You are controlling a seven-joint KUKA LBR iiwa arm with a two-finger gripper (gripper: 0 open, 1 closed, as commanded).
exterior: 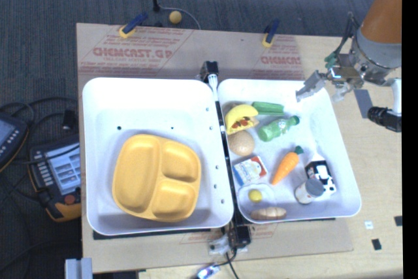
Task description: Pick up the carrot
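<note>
One carrot (285, 167) lies mid right bin (345, 160), between milk carton (249, 170) and toy cow (319, 176), long axis slanting, leafy end toward far-right corner. Gripper (313, 84) hovers over far rim, jaws seemingly parted, empty; carrot sits nearward-left of it.

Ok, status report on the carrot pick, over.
Two-finger gripper above right bin's far edge, holding nothing. Orange carrot lying mid-bin, untouched. Green plastic bottle close by, not blocking.

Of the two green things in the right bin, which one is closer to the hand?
The green bottle, lying tilted beside the carrot's leafy end. The flat green pod lies further left, by the banana, away from the hand.
</note>
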